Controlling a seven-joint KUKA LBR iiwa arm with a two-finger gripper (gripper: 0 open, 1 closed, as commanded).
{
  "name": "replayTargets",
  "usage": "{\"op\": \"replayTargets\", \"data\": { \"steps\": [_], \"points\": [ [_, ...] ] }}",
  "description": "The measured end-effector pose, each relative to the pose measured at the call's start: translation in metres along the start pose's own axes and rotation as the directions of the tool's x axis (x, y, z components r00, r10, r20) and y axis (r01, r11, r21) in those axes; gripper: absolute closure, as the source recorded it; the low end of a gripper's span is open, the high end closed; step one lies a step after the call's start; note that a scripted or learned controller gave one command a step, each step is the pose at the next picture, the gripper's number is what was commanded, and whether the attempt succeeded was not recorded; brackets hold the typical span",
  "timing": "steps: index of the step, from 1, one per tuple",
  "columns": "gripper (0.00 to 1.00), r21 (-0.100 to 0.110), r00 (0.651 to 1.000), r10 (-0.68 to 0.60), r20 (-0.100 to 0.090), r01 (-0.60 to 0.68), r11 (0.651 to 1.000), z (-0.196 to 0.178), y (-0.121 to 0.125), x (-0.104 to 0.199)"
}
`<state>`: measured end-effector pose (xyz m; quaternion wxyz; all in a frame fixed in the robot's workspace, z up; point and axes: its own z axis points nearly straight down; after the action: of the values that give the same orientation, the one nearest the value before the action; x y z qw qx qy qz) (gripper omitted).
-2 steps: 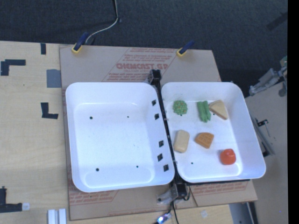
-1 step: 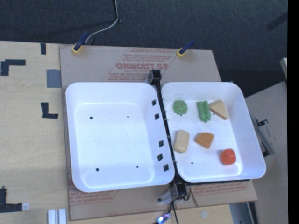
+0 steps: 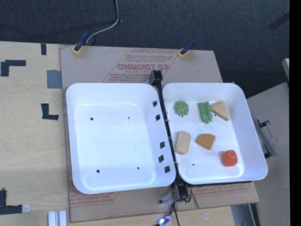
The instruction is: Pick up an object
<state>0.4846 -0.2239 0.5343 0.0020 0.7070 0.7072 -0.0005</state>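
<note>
- White right bin [image 3: 249, 126] holds every candidate: green floret [image 3: 181, 108], green pod [image 3: 204, 112], tan wedge [image 3: 220, 110], cream block [image 3: 183, 142], orange piece [image 3: 206, 141], red piece [image 3: 229, 158].
- Gripper state: cannot tell.
- Best target, I judge: the red piece near the bin's front right corner, well apart from its neighbours; descend straight, straddling it.

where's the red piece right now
The red piece lies in the right bin, near its front right corner, just right of the orange wedge.

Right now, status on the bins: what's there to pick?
Six items in right bin: green broccoli piece, green bean, tan wedge, beige block, orange wedge, red piece. All lying apart, unobstructed.
</note>
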Motion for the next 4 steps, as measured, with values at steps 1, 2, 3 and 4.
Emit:
{"op": "replayTargets", "data": {
  "steps": [1,2,3,4],
  "points": [
    [1.00,0.011,1.000,-0.001,-0.006,0.001,1.000,0.089,0.024,0.001],
    [1.00,0.017,1.000,-0.001,-0.008,0.001,1.000,0.242,0.046,0.003],
    [0.00,0.003,1.000,-0.001,-0.003,0.001,1.000,0.232,0.047,0.001],
    [0.00,-0.006,1.000,0.001,0.001,-0.001,1.000,0.143,0.007,0.000]
  ]
}}
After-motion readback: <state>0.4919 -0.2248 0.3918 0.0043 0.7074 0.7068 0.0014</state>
